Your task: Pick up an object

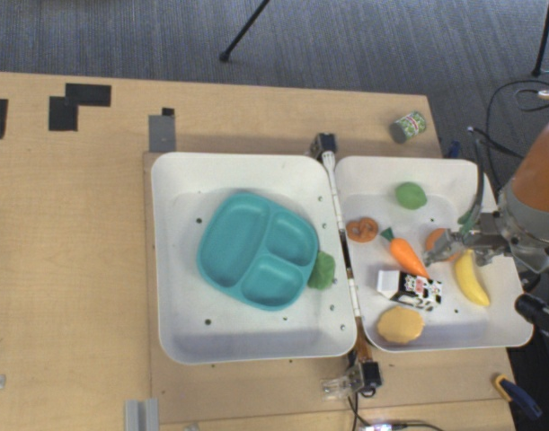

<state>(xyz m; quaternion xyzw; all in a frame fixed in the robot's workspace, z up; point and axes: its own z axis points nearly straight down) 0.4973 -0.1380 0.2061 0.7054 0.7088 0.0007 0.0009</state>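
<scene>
My gripper (450, 244) hangs low over the right part of the right bin (454, 173), reaching in from the right. It sits just above the top end of a yellow banana (473, 280) and right beside a small orange object (433, 238), which it partly hides. To its left an orange carrot (406, 256) lies slantwise. I see nothing lifted off the bin floor.
The right bin also holds a green ball (411, 195), a brown round piece (362, 230), a white block (387, 282), a black-and-white item (420, 290) and a tan bun-like lump (400, 325). In the left bin (180, 330) lie a teal divided plate (259, 250) and a green piece (323, 270). A small can (408, 127) lies on the bench.
</scene>
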